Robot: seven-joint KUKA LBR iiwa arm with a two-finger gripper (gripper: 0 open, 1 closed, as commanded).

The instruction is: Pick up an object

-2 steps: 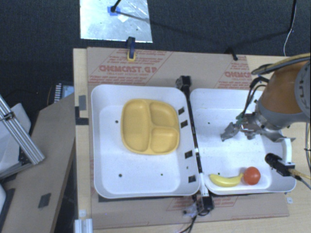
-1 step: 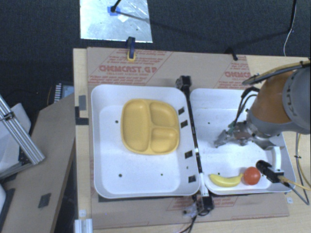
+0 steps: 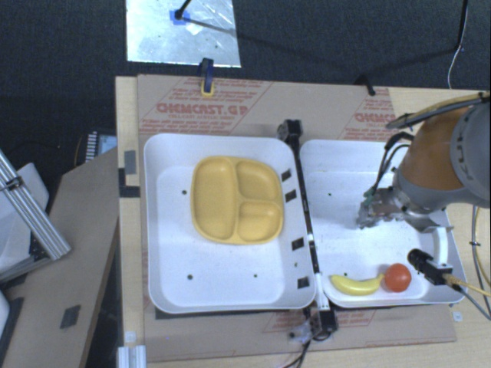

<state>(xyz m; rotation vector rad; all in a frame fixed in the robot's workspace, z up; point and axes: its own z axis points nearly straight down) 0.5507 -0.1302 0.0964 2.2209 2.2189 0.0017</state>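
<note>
One banana (image 3: 355,284) lies lengthwise left-to-right beside the tomato (image 3: 397,277); the claw's (image 3: 370,215) state is unclear.

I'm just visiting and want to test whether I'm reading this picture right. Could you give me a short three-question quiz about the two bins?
1. True or false: the yellow divided plate lies in the left bin.
2. Which lies nearer the right bin's front right corner? A) the banana B) the tomato
3. Fill in: the gripper is over the ____ bin.

Key: 1 true. 2 B; the tomato lies right of the banana, the two close together by the front wall. 3 right; it is back from both fruits.
</note>
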